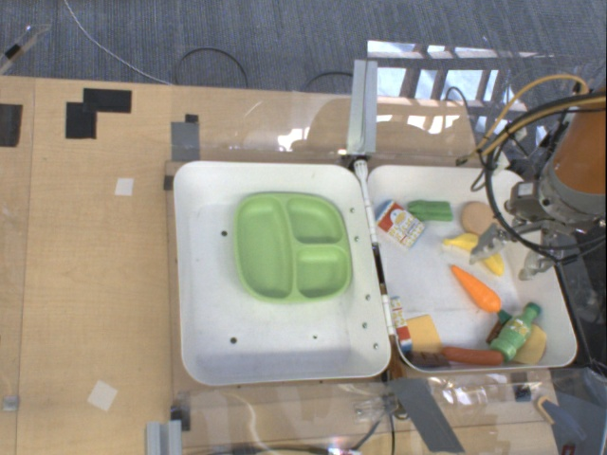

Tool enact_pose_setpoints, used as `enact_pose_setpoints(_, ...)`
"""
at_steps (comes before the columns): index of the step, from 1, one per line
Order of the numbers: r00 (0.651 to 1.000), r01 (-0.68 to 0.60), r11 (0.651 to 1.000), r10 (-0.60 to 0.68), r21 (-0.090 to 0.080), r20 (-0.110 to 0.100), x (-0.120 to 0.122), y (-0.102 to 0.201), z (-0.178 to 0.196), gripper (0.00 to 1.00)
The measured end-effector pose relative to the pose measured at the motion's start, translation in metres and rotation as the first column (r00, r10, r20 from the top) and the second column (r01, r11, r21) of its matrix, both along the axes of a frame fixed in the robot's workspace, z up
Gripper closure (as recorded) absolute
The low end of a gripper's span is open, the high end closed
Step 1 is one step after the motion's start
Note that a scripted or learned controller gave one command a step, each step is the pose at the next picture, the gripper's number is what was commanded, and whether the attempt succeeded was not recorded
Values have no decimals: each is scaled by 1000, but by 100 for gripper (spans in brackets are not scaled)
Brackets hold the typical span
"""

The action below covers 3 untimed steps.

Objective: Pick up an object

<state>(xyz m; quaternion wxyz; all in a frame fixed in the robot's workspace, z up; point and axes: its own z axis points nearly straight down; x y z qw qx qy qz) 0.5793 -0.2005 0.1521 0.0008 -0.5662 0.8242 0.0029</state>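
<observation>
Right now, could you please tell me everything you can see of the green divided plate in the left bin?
The green divided plate is a pale green, plastic-looking tray with rounded corners and three compartments: one long section on its left and two smaller ones stacked on its right. It lies flat and face up near the middle of the left white bin, slightly turned against the bin's edges. Nothing lies in it, and only the bin floor touches it.

The scene was bright and evenly lit from above. Glare streaked the clear panel point(417, 121) behind the left bin point(204, 349), whose white floor carried a soft shadow along its near edge. Focus was fairly sharp, softening slightly toward the arm point(579, 159)
</observation>
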Motion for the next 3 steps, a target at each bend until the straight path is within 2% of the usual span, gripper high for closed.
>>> enact_pose_setpoints(1,1000,-2,1000,2,-8,16,-26,-4,-62,0)
enact_pose_setpoints(2,1000,-7,1000,7,-4,30,-21,0,-48,100)
enact_pose_setpoints(3,996,-86,996,86,-5,20,25,81,50,100)
